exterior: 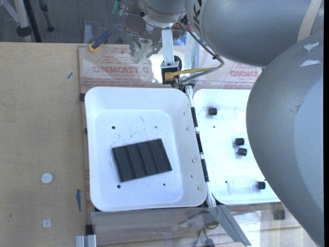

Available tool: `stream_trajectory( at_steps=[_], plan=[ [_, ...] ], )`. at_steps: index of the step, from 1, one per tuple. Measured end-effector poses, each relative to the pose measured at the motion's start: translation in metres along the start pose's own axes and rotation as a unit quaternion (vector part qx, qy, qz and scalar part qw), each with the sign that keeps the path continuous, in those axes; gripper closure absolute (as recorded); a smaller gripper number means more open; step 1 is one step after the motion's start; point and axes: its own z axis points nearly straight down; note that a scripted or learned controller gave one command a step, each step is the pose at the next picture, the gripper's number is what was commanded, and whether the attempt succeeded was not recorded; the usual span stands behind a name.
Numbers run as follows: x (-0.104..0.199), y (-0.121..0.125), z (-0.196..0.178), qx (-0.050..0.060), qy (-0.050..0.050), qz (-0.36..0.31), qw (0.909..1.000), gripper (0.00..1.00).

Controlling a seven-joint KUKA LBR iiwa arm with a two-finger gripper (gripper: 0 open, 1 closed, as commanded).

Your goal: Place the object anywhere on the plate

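While the left bin (97, 138) holds a dark ribbed plate (141, 160), we see small black pieces (239, 146) in the right bin (221, 133). Beyond the bins' far edge hangs the gripper (146, 48); its grip we cannot tell.

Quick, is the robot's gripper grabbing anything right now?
Gripper: cannot be told. It is up above the far edge of the left bin, too blurry to see what it is doing.

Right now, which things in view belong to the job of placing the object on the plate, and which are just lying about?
Job:
- dark ridged plate in the left bin
- claw, above the bins' far edge
- small black pieces in the right bin; which one is the object, I cannot tell

Lying about:
- white disc on the bench
- blue marks
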Motion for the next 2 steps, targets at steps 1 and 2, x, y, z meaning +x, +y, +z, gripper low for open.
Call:
stream_trajectory(
  at_steps=[1,2],
  plan=[
    [-0.003,0.002,-0.076,0.0,0.0,-0.251,0.968,1.0],
    [-0.022,0.003,-0.076,0.003,0.0,-0.445,0.8958,1.0]
  ],
)
